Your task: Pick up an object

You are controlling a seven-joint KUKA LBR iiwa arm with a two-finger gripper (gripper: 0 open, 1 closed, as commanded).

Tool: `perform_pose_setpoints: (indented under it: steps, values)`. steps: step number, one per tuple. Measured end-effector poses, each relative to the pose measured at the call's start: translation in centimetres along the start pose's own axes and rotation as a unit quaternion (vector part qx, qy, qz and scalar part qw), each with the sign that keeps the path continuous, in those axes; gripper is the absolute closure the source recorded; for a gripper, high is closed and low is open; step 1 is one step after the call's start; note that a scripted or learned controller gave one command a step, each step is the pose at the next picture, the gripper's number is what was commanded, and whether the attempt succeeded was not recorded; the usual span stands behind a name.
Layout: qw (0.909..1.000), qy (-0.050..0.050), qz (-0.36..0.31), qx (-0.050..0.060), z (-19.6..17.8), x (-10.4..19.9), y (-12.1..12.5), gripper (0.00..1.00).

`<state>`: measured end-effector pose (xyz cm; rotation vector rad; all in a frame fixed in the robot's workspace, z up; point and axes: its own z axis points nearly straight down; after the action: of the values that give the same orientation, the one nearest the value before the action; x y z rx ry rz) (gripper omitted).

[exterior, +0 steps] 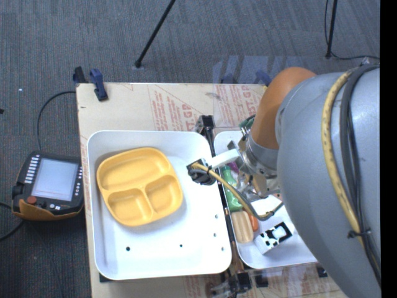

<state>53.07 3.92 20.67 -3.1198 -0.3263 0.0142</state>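
Showing red printed writing, unreadable: bench board; black-white marker tag.

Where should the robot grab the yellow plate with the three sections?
Probably the raised outer rim of the yellow plate, coming straight down from above. It lies flat in the left bin, so only the thin rim or the dividers between its compartments give the fingers something to pinch.
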Motion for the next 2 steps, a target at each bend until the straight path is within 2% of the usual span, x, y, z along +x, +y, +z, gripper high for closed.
perform_pose_setpoints:
  steps: [1,2]
  values:
    - [1.0,-0.001,0.005,-0.002,2.1,0.6,9.6,1.0]
    - [0.9915,0.002,-0.13,-0.002,-0.6,6.2,15.3,1.0]
